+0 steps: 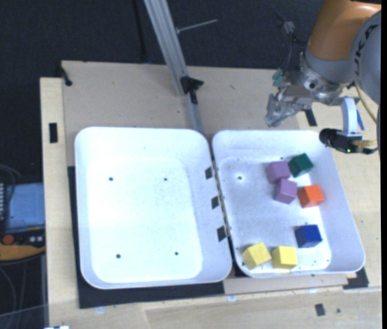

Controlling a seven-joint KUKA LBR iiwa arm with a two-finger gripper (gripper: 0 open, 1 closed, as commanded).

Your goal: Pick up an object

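Claw (277, 112) hangs above the far rim of the right bin (344, 252); its state I cannot tell. Blocks, like the green one (301, 164), lie inside, none picked yet

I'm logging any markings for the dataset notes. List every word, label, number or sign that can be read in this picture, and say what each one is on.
No text can be read in this view.
Blue-screened device left of the bench: its face is too blurred to read.
Blocks in the right bin: plain coloured faces, no marks visible.
Left bin: a few dark dots, no characters.
Arm's orange band: no lettering visible.
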